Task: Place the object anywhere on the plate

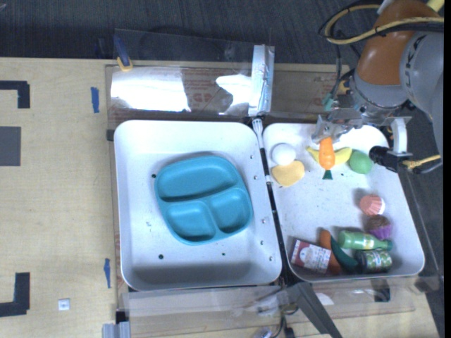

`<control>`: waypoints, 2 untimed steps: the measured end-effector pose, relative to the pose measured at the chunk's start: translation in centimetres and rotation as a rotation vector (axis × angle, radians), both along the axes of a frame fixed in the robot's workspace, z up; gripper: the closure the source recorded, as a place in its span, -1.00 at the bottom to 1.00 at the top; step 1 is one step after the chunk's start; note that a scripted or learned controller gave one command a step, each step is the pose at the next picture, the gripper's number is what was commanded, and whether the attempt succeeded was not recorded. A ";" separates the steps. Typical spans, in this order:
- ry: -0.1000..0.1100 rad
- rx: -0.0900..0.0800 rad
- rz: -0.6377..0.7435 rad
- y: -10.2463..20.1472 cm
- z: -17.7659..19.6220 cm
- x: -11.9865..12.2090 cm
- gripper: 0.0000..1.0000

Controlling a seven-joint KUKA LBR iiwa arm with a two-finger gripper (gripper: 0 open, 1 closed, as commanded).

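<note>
Floor: dark grey carpet (176,2), top of frame.
Bench: pale wood (53,189), black marks at left, blue tape bits.
Light: glare, perhaps clear plastic (190,90), upper centre.

One fixed overhead camera looks slantwise down on both bins (134,189).

The blue three-compartment plate (203,197) in the left of the frame looks like smooth, matt plastic. The two shallow white bins (134,153) have a smooth, faintly speckled plastic finish. The pale tabletop (49,210) reads as matt wood. At upper centre, a clear sheet (183,90) glares glossily. The orange band (386,55) at upper right shines.
</note>
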State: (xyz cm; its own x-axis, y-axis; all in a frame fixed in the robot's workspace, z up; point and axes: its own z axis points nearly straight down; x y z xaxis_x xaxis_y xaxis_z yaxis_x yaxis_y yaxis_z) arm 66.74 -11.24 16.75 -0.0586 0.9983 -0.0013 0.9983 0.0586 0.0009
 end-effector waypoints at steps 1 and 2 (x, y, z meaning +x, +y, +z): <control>0.001 0.002 0.206 6.7 1.8 -0.9 1.00; 0.003 0.003 -0.008 14.7 1.7 -2.6 1.00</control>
State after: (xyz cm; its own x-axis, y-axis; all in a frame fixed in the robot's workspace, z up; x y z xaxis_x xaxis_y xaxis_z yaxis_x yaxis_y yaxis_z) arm 64.09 3.44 18.50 -0.0502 0.9987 0.0021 0.9987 0.0502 -0.0025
